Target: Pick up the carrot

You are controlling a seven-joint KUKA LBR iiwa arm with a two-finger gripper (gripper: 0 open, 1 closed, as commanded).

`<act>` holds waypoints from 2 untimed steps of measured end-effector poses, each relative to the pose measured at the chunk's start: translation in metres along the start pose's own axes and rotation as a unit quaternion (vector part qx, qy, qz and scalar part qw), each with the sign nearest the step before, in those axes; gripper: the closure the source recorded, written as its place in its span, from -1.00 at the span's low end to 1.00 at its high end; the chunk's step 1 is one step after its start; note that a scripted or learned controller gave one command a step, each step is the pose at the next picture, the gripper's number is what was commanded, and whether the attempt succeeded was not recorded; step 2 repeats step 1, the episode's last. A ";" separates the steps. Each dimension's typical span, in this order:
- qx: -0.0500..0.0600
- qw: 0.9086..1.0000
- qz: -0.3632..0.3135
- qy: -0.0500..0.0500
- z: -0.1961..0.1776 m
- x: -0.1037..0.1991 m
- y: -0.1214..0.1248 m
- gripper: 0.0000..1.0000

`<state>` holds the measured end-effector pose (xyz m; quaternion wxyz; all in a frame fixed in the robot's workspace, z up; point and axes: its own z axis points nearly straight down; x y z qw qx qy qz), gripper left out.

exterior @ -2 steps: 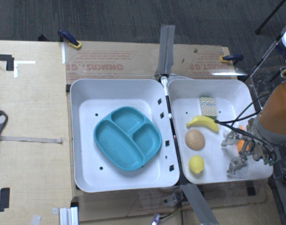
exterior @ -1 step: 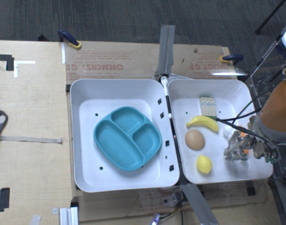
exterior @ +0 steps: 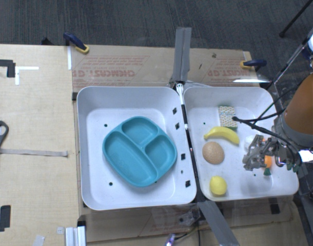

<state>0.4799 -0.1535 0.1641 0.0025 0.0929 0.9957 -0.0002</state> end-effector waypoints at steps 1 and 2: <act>0.000 0.998 -0.064 -0.001 -0.131 -0.018 0.033 1.00; 0.000 0.998 -0.064 -0.001 -0.131 -0.018 0.033 1.00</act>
